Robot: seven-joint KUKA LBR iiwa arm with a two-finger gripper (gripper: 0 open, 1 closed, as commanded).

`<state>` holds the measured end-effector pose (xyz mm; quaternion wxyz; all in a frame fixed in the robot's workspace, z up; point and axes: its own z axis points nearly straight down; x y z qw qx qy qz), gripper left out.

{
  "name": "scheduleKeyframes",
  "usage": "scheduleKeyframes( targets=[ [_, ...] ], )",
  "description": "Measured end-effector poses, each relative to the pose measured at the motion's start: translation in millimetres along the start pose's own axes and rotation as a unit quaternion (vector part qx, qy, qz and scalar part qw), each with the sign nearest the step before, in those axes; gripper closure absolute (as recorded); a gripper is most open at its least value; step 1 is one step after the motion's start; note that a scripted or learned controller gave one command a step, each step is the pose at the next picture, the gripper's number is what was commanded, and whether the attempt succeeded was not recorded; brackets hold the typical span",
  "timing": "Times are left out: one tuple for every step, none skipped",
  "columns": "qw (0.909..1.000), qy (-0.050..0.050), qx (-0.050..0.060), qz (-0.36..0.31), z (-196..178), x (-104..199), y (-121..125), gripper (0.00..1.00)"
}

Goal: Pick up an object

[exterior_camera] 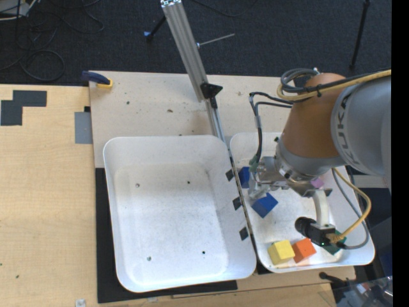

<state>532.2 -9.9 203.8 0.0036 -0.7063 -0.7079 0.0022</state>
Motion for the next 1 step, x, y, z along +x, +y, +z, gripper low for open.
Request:
scheduleKeyframes(
  targets=[
    [1.0,0.0,0.0,-0.001,-3.9,57.6,-12.9,1.0]
  ],
)
